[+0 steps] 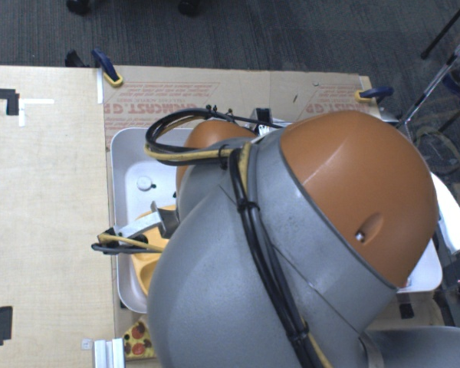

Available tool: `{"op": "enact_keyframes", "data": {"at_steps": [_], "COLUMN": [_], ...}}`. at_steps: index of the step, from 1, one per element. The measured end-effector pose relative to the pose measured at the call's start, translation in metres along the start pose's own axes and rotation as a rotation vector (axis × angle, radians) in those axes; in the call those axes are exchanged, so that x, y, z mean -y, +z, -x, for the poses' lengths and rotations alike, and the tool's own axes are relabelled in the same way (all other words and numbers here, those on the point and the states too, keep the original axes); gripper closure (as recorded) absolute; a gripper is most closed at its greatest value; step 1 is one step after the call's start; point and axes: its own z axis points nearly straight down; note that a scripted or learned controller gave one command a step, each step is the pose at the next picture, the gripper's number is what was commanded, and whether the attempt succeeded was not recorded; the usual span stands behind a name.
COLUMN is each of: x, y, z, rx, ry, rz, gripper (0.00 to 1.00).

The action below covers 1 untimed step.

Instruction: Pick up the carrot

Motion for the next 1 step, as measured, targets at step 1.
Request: {"op": "enact_keyframes", "data": {"at_steps": [1], "x": [0.003], "y": [0.0057], "z": [0.0079], "rx": [0.027], "ry": [-0.003], "rz": [-0.006], "gripper": [0.0]}}
